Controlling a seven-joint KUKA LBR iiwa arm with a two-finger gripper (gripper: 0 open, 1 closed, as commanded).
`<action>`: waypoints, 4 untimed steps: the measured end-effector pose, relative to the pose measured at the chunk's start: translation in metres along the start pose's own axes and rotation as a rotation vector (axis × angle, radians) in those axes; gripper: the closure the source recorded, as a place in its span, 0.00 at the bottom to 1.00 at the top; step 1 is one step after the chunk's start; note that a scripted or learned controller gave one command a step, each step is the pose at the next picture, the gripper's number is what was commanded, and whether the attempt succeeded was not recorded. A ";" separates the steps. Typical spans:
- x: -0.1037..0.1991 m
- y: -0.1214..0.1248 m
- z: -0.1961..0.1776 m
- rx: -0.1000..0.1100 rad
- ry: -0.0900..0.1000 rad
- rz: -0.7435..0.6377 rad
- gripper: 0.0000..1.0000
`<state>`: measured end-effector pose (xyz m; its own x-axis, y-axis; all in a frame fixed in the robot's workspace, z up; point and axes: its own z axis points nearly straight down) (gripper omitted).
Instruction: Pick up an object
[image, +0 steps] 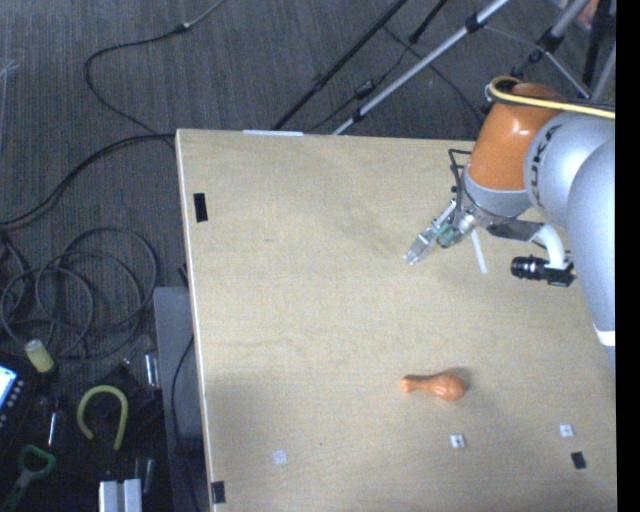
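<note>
Nearest the camera, toward 5 o'clock on the pale wooden bench top, lie a few small markers: a white square tag, a second white tag at its 3 o'clock, and a black tag just below that one; a little farther in, the orange pear-shaped object lies flat on the bare wood, its narrow neck pointing to 9 o'clock and its bulb to 3 o'clock, nothing touching it; at its 12 o'clock, well apart from it, the gripper hangs above the wood with its two fingers spread apart and nothing between them, one finger slanting toward 8 o'clock and the other, thin and white, toward 5 o'clock; behind it, at 2 o'clock, the orange band and the grey arm come in from the right edge; off the bench at 9 o'clock, black cables loop on the dark carpet, with a green hook-shaped tool nearer at 8 o'clock; farthest off, at 1 o'clock, metal stand legs cross the floor
</note>
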<state>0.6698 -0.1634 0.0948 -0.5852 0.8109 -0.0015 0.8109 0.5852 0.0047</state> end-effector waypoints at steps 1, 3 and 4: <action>0.068 0.048 -0.089 0.004 0.001 0.196 1.00; 0.015 -0.053 0.012 0.008 0.002 0.332 1.00; 0.015 -0.053 0.011 0.006 0.001 0.332 0.00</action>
<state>0.6185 -0.1820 0.0831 -0.2890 0.9573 0.0001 0.9573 0.2890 -0.0015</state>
